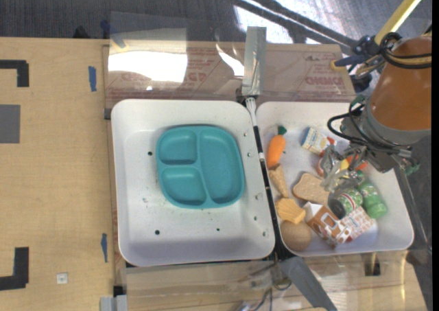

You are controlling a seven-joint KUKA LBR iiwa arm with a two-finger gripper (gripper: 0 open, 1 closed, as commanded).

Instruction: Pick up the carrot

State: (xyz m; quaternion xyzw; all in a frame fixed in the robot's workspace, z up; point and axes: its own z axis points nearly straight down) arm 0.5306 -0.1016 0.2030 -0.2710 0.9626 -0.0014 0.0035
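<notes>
While the carrot [275,151] lies untouched at the left edge of the right bin [398,234], by the divider, you have no step done. Gripper [334,165]: low among toy food in mid-bin, well apart from the carrot; whether open or closed, you cannot tell. Left bin [130,234]: teal tray [201,166]. Remaining: reach, grasp, lift

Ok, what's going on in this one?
A robot arm reaches in from the right over the right bin, its gripper low among a pile of toy food. The carrot lies near that bin's left wall, apart from the gripper, not yet picked up. The left bin holds a teal divided plate.
</notes>
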